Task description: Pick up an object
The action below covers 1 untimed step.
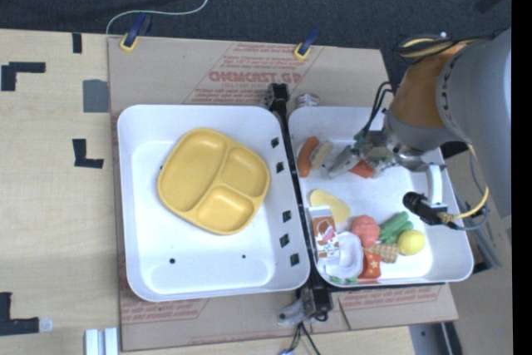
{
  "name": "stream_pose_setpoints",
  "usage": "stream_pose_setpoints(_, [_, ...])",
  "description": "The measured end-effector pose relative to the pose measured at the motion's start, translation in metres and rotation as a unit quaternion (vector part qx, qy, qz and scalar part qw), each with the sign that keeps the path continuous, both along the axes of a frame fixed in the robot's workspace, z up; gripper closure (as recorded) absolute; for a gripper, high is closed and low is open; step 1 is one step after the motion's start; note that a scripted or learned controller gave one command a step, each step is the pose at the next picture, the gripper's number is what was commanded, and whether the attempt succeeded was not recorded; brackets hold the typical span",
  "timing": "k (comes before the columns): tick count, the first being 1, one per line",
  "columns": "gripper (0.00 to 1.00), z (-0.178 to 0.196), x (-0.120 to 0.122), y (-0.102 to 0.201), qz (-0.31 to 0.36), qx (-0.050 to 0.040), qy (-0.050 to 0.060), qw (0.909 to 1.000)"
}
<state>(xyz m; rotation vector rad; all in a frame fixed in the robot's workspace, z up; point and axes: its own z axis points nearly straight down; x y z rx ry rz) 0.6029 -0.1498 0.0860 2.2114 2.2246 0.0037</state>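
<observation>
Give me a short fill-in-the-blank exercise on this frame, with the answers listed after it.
1. The yellow divided plate lies in the ____ bin.
2. The plate has ____ compartments.
3. The gripper is over the ____ bin, near an orange piece.
4. The yellow lemon-like toy lies beside a ____ toy.

Missing words: left; three; right; green

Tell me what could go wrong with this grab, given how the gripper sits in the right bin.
1. The gripper is low between an orange piece and a red-orange piece; it may nudge one away or close between them.
2. It works close to the divider between the bins, so a finger could catch that wall.
3. The pile of toy food lies close by, so a sweep could scatter it.
</observation>
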Motion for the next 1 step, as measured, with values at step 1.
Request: stream_pose_setpoints(1, [0.00, 0.0014, -0.1011, 0.0327, -0.004, 0.0004, 0.000, 1.0000])
